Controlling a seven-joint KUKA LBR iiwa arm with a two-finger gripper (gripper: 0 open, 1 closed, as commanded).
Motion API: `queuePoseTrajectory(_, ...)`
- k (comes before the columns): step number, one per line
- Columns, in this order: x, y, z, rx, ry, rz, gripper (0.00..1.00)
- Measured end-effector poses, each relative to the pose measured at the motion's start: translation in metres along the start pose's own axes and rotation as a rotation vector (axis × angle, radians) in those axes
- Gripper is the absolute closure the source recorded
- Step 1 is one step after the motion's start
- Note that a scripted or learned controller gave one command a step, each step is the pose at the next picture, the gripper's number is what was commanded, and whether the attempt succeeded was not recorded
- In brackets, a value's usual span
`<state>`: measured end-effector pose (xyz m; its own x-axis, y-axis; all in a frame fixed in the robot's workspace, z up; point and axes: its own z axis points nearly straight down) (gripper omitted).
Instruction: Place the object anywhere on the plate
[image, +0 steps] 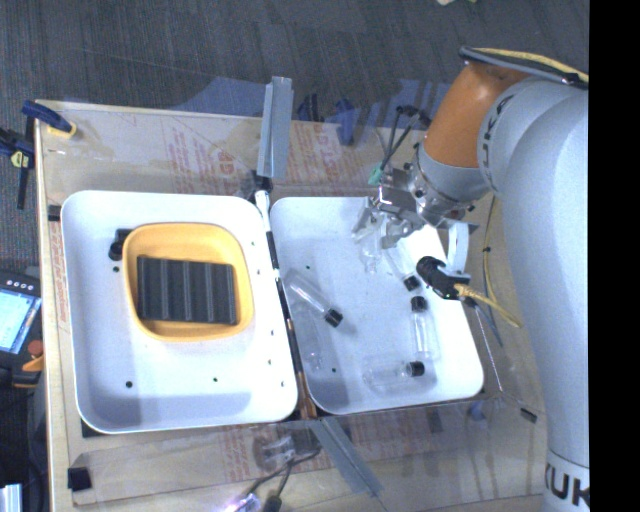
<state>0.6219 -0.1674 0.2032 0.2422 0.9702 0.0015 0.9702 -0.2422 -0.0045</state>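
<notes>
On the bench two white bins stand side by side. The left bin holds a yellow plate with a dark grey ribbed middle. A small black piece lies against the left rim of the plate.

The arm reaches in from the right, and its gripper hangs over the far part of the right bin, close to the far wall. It is not possible to tell if the jaws are released or clenched. Something clear shows just below them, but it is too blurred to say whether they grasp it.

Three clear vials with black caps lie flat on the floor of the right bin:
- The left vial lies at a slant near the wall between the bins.
- The right vial lies near the right wall, pointing away from the camera.
- The near vial lies close to the near wall, just beside the end of the right vial.

All three are in the right bin, well apart from the plate.
</notes>
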Motion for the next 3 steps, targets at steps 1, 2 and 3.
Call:
queuePoseTrajectory(1,0.094,-0.073,0.013,0.001,-0.002,-0.099,1.00)
queuePoseTrajectory(2,0.160,-0.075,0.012,-0.002,-0.003,-0.256,1.00)
queuePoseTrajectory(3,0.159,-0.075,0.012,-0.003,-0.003,-0.255,0.00)
